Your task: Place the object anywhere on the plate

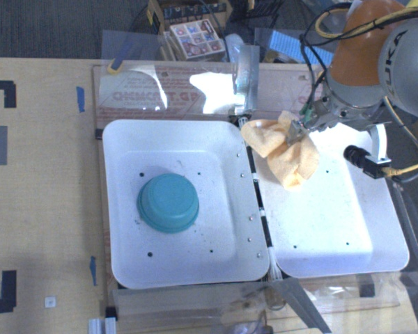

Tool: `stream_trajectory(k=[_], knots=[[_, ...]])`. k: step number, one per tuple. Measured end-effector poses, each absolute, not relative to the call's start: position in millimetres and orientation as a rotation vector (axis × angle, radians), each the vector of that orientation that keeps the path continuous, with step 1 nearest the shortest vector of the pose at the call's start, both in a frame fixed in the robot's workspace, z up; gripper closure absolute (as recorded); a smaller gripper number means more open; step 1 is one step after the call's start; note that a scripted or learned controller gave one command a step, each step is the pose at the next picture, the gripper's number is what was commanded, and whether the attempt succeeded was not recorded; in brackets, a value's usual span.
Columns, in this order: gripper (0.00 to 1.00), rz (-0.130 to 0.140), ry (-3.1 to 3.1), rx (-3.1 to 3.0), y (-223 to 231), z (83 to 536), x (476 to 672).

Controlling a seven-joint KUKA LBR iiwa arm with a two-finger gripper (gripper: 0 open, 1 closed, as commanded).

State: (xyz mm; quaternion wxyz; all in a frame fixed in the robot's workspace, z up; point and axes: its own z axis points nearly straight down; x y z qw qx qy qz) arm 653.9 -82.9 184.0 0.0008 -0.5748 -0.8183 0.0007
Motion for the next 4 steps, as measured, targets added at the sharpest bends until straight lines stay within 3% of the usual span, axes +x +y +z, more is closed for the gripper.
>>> stream_trajectory(k=[1, 3, 4], knots=[[1.0, -0.001, -2.575, -1.806, -83, 224, 655.2], [1.0, -0.002, -3.072, -0.657, 31, 225, 636.5], [1.0, -0.005, -3.149, -0.036, 83, 232, 644.4]])
